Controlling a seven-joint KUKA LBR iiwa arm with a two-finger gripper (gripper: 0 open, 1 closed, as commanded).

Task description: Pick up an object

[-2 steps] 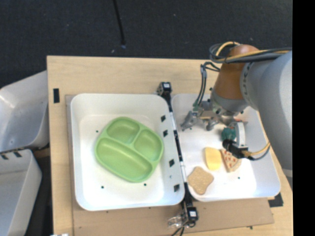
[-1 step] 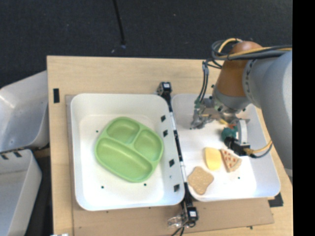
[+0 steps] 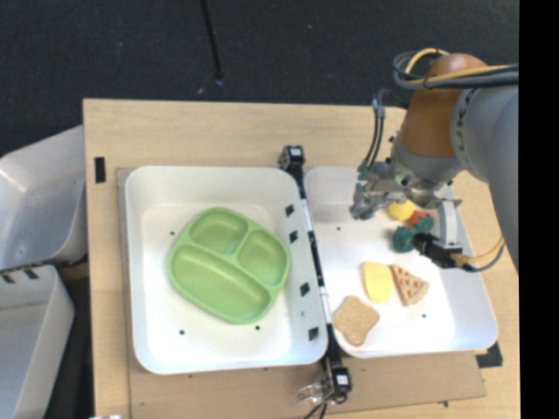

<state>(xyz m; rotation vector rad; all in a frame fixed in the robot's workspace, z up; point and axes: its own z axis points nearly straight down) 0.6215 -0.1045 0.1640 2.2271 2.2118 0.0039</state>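
White bins sit side by side on the bench (image 3: 105,234): the left bin (image 3: 140,321) carries a green tray (image 3: 229,264), the right bin (image 3: 463,321) the small food pieces. By my reading the approach is under way, the pincer (image 3: 384,201) low at the far end of the right bin, over a yellow piece (image 3: 401,209) beside a teal piece (image 3: 404,238); whether it is apart or clamped I cannot tell. Cheese (image 3: 377,282), pizza (image 3: 409,285) and bread (image 3: 355,319) lie nearer with open floor around, so the next move likely calls for a straight descent clear of the divider wall.
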